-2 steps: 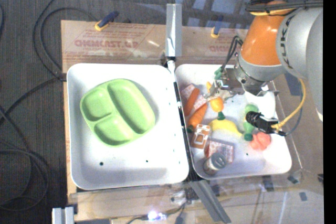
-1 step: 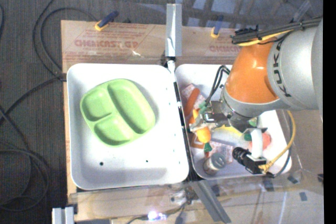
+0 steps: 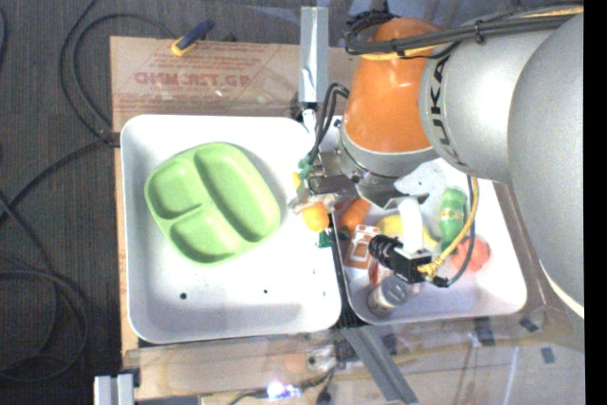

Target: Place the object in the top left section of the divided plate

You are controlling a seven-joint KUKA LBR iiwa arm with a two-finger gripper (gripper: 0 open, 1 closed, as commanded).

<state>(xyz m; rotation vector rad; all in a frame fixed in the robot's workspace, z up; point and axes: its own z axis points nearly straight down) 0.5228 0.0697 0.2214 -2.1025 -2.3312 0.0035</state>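
The grey, orange-banded arm's gripper (image 3: 318,204) is hovering beside a small yellow object (image 3: 313,219) at the bins' divide; its grasp is impossible to tell. It should confirm hold before crossing left to the green divided plastic plate (image 3: 214,201).

Slanted overhead view of both bins (image 3: 228,322)

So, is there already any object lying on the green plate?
No, all three sections of the green plate are bare, and it sits alone in the left bin.
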